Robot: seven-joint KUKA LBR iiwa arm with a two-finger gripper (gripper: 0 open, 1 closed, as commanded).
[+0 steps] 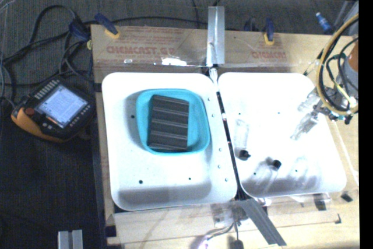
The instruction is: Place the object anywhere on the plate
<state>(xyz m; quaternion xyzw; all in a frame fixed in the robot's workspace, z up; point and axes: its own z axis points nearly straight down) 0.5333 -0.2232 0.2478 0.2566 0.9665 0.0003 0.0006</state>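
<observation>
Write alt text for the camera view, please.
A dark ribbed block lies on a blue plate in the left bin. The gripper hangs over the right bin, near its right side.

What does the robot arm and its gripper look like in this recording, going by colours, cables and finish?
At the right edge of the camera view, the arm shows a grey body with an orange patch. Black and yellow cables loop in a bundle around its wrist. The gripper below them has pale, almost translucent fingers that blend into the white bin. No markings are readable.
</observation>
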